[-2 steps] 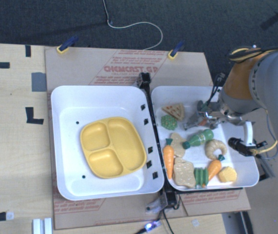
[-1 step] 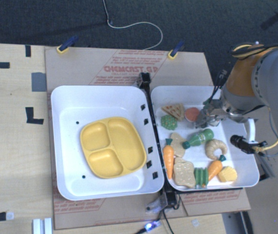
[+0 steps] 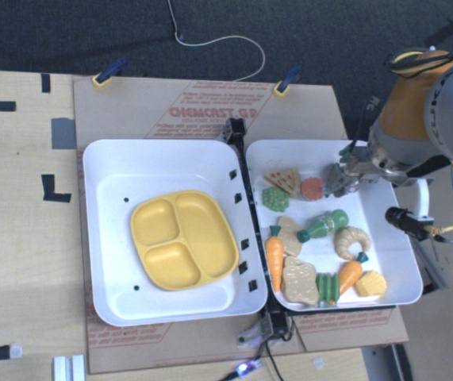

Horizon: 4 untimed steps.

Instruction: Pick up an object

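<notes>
Over the right bin [image 3: 385, 296], the claw [image 3: 342, 178] blurs darkly; its state is unclear.

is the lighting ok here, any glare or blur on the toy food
In the camera view the lighting is even and soft, with no strong glare on the white right bin; the yellow divided plate casts a faint shadow; the toy food such as the carrot is slightly soft; the claw looks blurred.

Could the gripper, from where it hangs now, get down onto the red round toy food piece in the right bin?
Probably yes. The gripper hangs just right of the red round piece, which lies apart from the sandwich wedge and broccoli, with nothing over it. The nearby bin wall could slightly crowd a descent.
</notes>
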Each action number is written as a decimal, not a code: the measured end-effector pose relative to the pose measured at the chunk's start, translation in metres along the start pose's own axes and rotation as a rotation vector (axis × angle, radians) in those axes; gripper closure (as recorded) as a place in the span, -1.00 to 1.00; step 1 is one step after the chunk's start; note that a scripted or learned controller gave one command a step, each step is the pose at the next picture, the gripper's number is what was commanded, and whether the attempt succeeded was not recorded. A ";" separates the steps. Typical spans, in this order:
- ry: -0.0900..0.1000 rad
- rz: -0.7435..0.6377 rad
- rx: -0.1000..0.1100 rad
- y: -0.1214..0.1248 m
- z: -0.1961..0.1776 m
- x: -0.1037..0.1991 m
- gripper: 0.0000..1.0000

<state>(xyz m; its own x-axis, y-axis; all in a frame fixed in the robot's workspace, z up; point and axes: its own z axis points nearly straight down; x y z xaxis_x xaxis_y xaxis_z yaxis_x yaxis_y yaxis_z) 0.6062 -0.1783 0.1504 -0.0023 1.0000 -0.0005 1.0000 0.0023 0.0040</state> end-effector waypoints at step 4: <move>0.001 -0.003 0.004 0.015 -0.080 0.093 1.00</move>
<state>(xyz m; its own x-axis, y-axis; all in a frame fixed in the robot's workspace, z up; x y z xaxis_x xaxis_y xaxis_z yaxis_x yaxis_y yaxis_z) 0.6205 -0.0850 0.2302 -0.0057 1.0000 0.0003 1.0000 0.0057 -0.0003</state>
